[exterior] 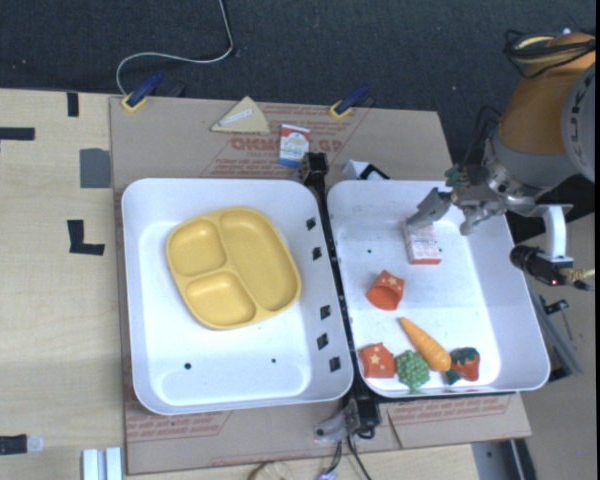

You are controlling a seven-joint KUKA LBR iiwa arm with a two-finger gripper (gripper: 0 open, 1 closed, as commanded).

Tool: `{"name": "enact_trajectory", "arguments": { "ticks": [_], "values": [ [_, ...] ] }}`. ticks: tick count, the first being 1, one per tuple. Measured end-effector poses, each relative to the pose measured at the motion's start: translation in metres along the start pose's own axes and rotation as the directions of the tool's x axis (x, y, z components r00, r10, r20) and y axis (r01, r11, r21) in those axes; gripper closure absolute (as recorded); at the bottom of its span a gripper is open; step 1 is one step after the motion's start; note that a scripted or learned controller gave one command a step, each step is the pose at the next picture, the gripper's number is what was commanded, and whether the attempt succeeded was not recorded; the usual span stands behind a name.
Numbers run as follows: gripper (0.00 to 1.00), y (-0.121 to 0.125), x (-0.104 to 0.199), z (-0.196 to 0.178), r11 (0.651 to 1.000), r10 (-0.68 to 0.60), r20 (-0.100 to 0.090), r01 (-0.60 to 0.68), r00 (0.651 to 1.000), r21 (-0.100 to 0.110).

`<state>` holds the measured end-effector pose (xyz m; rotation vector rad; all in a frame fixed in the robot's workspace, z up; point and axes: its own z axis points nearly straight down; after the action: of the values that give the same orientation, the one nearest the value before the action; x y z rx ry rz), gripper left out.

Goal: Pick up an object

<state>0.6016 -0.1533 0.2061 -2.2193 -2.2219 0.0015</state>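
Hovering with fingers spread wide, the tool (450, 211) sits just above the small carton (423, 245).

A divided plate (232, 266) is lying in the left bin (150, 368). In the right bin (510, 338), a small carton (423, 247) is sitting at the far side, a cup (386, 290) nearer, and a carrot (425, 344) among toy foods along the near edge.

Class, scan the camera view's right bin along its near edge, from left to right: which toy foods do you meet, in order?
Red cube-like toy → green broccoli-like toy → orange carrot → red and dark green toy.
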Motion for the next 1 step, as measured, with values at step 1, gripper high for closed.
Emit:
{"name": "enact_trajectory", "arguments": {
  "ticks": [1],
  "values": [
    [0.0, -0.0367, 0.0463, 0.1201, 1.0, 0.0, -0.001, 0.0, 1.0, -0.002]
  ]
}}
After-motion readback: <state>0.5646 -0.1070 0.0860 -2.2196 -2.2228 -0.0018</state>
